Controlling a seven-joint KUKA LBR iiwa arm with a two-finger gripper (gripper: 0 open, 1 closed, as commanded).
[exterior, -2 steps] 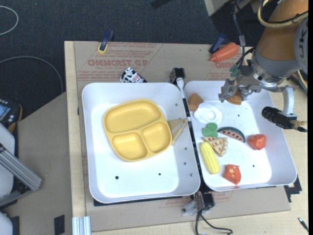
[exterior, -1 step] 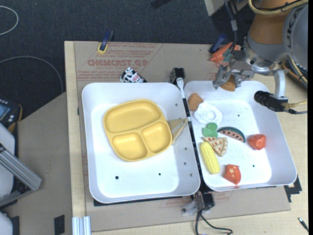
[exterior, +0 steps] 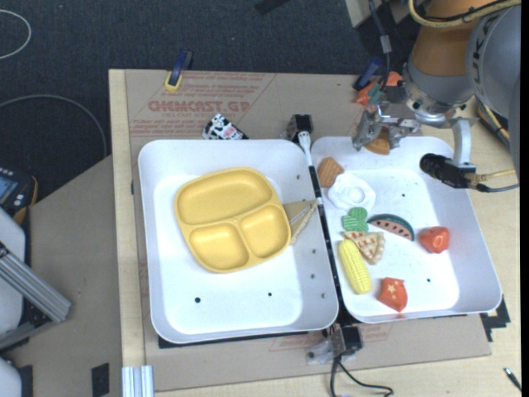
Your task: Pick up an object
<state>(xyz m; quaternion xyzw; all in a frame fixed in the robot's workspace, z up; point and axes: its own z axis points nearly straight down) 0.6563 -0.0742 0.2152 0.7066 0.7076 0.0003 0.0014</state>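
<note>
Brown food piece (exterior: 378, 145) sits crosswise between the tool's (exterior: 376, 136) fingers.

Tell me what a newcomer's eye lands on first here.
First, the yellow divided plate, lying alone in the left bin. Next, the bright toy food clustered in the right bin: a corn cob, a watermelon slice, a fried egg and two red pieces. Then the gripper at the right bin's far edge, with a small orange-brown item between its fingers.
</note>
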